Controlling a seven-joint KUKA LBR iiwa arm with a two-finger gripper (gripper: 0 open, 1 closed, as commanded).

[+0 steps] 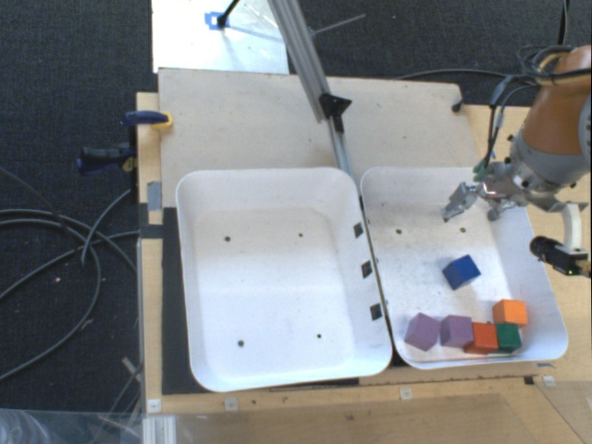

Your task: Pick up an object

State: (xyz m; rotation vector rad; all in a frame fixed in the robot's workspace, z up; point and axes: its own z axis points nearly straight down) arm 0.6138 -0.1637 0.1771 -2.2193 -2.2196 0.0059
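Observation:
My gripper (476, 206) hangs over the upper part of the right bin (407, 248), with its fingers spread open and nothing between them. A blue cube (461, 271) lies alone in the middle of that bin, below and slightly left of the gripper. Along the bin's near edge sit two purple blocks (422, 331) (456, 330), a red block (483, 338), a green block (508, 338) and an orange block (510, 312) clustered together.
The left bin (268, 280) sits beside the right one, joined by black clips (366, 268). A slanted metal pole (305, 54) crosses the bench behind the bins. Cables run by the arm at the right, and a blue clamp (116, 155) is at the left.

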